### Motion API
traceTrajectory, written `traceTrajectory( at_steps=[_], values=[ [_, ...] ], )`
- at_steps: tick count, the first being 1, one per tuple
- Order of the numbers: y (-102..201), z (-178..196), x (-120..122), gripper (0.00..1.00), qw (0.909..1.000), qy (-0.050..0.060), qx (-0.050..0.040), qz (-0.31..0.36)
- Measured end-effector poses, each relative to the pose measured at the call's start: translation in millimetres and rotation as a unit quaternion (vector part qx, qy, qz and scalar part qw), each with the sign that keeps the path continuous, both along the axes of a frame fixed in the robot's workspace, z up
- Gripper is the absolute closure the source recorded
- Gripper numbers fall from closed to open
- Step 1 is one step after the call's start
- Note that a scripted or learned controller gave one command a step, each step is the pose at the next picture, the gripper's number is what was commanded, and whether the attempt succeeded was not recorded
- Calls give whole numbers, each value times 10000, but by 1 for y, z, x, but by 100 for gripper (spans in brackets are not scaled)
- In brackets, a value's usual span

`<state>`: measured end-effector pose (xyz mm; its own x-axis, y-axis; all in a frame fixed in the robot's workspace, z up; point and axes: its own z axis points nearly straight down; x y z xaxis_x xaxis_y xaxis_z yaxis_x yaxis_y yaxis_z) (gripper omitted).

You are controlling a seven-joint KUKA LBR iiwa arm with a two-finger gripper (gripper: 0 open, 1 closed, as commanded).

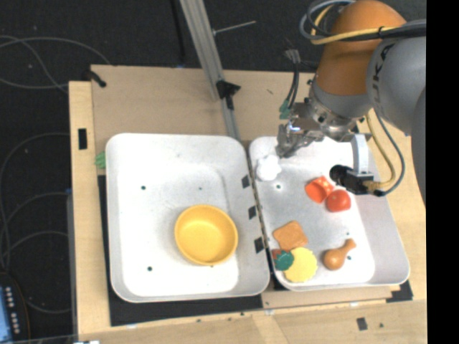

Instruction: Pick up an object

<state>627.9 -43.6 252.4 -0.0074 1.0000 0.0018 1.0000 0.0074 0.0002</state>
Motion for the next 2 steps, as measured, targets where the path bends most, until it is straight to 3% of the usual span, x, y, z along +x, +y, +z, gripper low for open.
traceTrajectory(
  at_steps=[1, 2],
  values=[
    [50, -6, -25, 100, 10000, 7, -3, -2],
    [103, 0, -31, 100, 10000, -8, 3, 6]
  ],
)
